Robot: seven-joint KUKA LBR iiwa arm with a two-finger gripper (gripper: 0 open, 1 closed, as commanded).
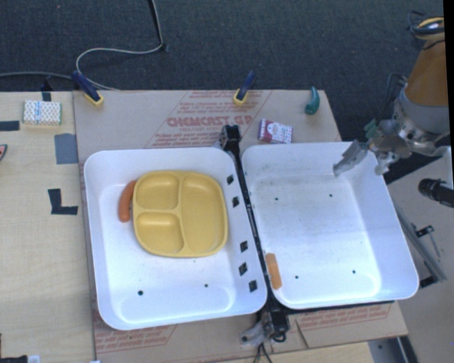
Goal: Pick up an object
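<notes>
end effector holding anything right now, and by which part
Nothing is held. The end effector hangs over the right bin's upper right corner with nothing between its fingers. The yellow plate lies in the left bin.

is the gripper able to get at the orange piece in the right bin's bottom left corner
Probably yes. The orange piece lies uncovered against the right bin's left wall, with bare floor between it and the gripper. The wall may crowd one finger.
</notes>
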